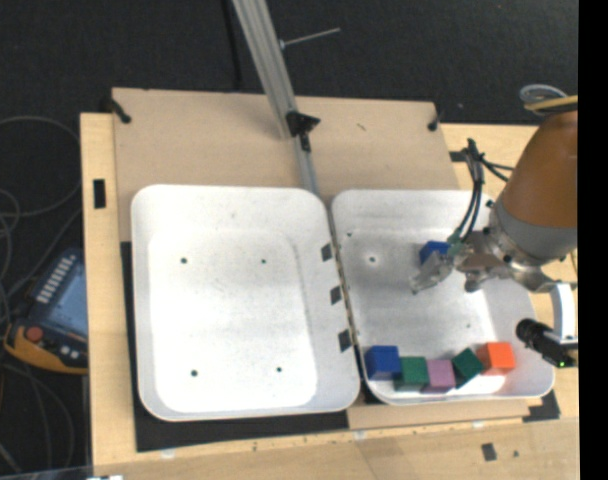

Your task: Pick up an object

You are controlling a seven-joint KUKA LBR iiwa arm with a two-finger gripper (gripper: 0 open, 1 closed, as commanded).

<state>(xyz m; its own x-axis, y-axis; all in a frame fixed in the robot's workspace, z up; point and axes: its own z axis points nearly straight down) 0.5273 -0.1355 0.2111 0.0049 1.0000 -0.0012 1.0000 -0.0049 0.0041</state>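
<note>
Blue shows at the end effector [436,264]: a small blue block [434,252] sits between its fingers, above the right bin [384,223]. Along that bin's near edge lie blue [383,360], green [414,372], purple [440,373], dark green [467,365] and orange [499,356] blocks.

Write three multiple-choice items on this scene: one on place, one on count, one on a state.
1. Where do the blocks lie in a row?
A. left bin's middle
B. right bin's near edge
C. on the bench

2. How many blocks are in that row?
A. three
B. five
C. eight

3. Where is the gripper?
A. over the right bin
B. over the left bin
C. off the bench

Key: 1 B, the blue block, green block, purple block, dark green block and orange block line the right bin near edge. 2 B, those five. 3 A, the gripper hangs over the right bin, not the left bin.
</note>
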